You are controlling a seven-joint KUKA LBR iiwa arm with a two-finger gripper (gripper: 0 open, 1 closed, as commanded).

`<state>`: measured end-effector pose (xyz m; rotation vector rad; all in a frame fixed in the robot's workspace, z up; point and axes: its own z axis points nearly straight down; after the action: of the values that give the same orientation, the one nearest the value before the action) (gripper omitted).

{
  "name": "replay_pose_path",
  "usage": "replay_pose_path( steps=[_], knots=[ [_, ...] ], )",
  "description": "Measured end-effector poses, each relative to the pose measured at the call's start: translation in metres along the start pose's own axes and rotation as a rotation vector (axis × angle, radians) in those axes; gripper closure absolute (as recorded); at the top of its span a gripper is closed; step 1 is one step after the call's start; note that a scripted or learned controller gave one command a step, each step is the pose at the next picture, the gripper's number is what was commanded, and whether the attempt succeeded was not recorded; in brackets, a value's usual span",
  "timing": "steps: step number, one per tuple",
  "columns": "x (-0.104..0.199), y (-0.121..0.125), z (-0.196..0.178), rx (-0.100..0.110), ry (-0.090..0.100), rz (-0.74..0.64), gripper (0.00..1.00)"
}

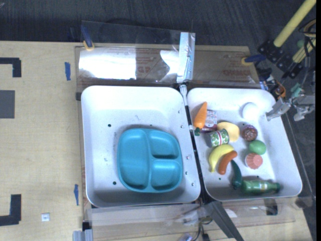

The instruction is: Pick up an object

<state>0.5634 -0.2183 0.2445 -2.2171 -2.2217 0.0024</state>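
— Beside the right bin's (296, 177) upper right corner, what is hanging there?

— The gripper (287, 106) is sitting just at that rim, grey and metallic, with cables behind it. Whether it is open or closed, I cannot tell; nothing is showing in its grasp.

— And the toys it could pick from?

— All are lying in the right bin, to the gripper's left and below it. Nearest is a dark red round piece (250, 132), with a green lime (257, 147) and a red tomato slice (254, 160) under that. Farther left, a carrot (200, 115) is leaning by the dividing rim, a small green can (218, 138) is touching a yellow lemon (230, 130), and a banana (218, 154) is overlapping an orange sausage (226, 160).

— Anything lower?

— A green bottle (260, 186) is lying along the bin's near wall, well apart from the gripper.

— The other bin?

— The left bin (100, 104) is holding a teal divided plate (149, 159), far left of the gripper.
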Motion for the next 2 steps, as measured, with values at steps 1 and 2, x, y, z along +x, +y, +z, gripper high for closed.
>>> replay_pose_path(
  steps=[1, 2],
  knots=[
    [-0.003, 0.037, 0.1006, -0.021, -0.006, 0.008, 0.0],
    [0.002, 0.0393, 0.1041, -0.038, -0.012, 0.041, 0.0]
  ],
)
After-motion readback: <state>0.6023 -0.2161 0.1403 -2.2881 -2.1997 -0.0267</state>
